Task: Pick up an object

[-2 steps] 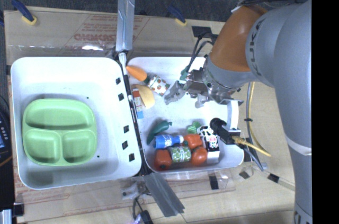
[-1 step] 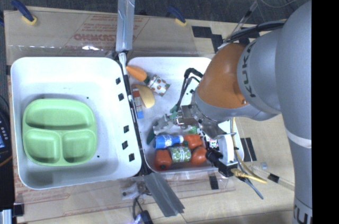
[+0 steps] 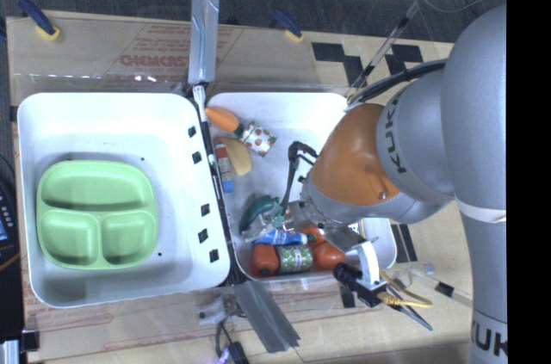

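Observation:
The right bin point(image 3: 284, 108) holds a pile of small objects. An orange carrot-shaped piece point(image 3: 222, 119) lies at the back left, with a small patterned object point(image 3: 256, 138) and a tan bread-like piece point(image 3: 238, 157) close by. Near the front lie a teal object point(image 3: 258, 210), a blue item point(image 3: 277, 238), a green-labelled can point(image 3: 294, 259) and red pieces point(image 3: 264, 262). My gripper point(image 3: 291, 226) reaches down under the orange wrist band point(image 3: 349, 164), right over the front pile, and the wrist hides most of it.
The left bin point(image 3: 52, 117) holds a green divided tray point(image 3: 97, 213). A taped divider point(image 3: 203, 35) runs between the bins. Scissors-like tools point(image 3: 400, 298) lie on the bench off the right bin's front corner. The grey arm point(image 3: 465, 138) covers the right side.

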